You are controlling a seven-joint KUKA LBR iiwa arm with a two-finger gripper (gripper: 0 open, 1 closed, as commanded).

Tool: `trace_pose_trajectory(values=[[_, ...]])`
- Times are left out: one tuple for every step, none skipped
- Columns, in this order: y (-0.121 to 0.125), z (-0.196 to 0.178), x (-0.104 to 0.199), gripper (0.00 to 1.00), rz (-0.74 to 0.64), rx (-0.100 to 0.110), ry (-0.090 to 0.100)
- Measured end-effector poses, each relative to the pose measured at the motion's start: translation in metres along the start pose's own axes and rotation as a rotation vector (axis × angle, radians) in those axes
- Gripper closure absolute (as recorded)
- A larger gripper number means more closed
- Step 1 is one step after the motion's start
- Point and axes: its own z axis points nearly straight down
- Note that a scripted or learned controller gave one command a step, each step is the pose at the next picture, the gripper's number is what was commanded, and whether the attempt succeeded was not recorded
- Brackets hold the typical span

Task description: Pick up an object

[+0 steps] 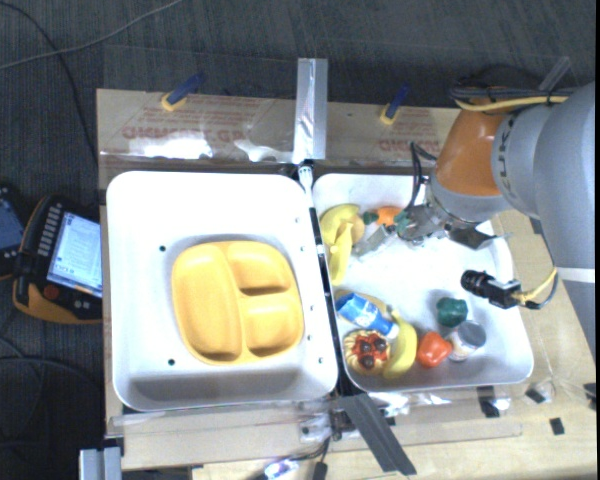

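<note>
Arm low over right bin, far corner

Arm (540, 158) reaches down into the right bin (515, 363), where all loose items sit. Left bin (130, 268) carries 1 yellow tray (238, 300). Gripper (410, 223) hangs near the banana (340, 230) and an orange piece (387, 213), likely targets. Jaw opening: cannot tell. Nothing seen held.

Yellow divided tray (238, 299) sits in the left bin (140, 208). Teach pendant (60, 261) lies on the dark carpet (100, 18) left of the worktop (400, 133), screen lit. Two blue-yellow clamps (183, 91) at the worktop's back edge, metal divider post (311, 108) between them. Black cables (40, 38) trail across the carpet.
</note>
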Motion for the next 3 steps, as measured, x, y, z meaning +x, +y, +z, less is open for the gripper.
trace_pose_trajectory(values=[[-0.021, -0.025, -0.024, 0.0, -0.165, 0.013, 0.006], [0.042, 0.002, 0.001, 0.0, -0.008, 0.036, 0.009], [0.037, -0.01, -0.029, 0.0, -0.132, 0.046, 0.022]])
